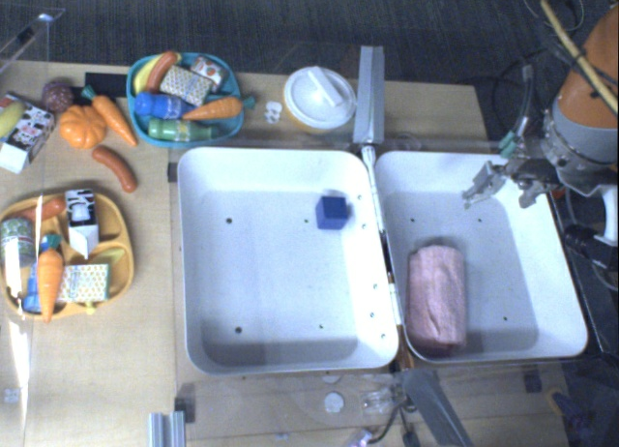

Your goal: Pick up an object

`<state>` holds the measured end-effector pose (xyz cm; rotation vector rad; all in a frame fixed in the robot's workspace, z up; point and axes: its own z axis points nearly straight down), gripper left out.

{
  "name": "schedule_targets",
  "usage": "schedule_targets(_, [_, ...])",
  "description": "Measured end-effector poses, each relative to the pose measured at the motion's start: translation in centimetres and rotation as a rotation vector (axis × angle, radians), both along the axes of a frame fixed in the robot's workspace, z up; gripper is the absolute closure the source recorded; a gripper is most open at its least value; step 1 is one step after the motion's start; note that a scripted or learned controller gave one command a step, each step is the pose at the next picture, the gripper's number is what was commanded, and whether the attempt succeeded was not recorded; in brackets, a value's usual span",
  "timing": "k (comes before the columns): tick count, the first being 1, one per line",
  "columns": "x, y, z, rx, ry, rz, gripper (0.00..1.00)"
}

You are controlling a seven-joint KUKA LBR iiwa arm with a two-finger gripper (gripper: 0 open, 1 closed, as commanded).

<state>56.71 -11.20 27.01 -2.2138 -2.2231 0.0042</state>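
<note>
The grey two-finger gripper (pixel 503 184) hangs over the upper right part of the right-hand shallow white plastic bin (pixel 551 339), its fingers spread apart with nothing between them. Below it and a little to its left, well apart, a pink rolled cloth (pixel 437 297) lies on that bin's floor. Far to the gripper's left, a small blue cube (pixel 333 211) sits in the left-hand white bin (pixel 208 319).

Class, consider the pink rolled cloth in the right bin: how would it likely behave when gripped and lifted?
The pink rolled cloth looks soft, so it would probably squash under grip. Being rolled, it may sag or unroll when lifted. Lying flat, it seems unlikely to tip.
</note>
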Motion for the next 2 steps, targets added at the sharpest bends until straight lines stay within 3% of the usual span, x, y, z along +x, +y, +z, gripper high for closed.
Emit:
schedule_targets(1, [-4.3, 2.6, -10.6, 0.001, 0.002, 0.117, 0.00])
schedule_targets(2, [-2.4, 0.7, -18.0, -0.001, -0.016, 0.240, 0.00])
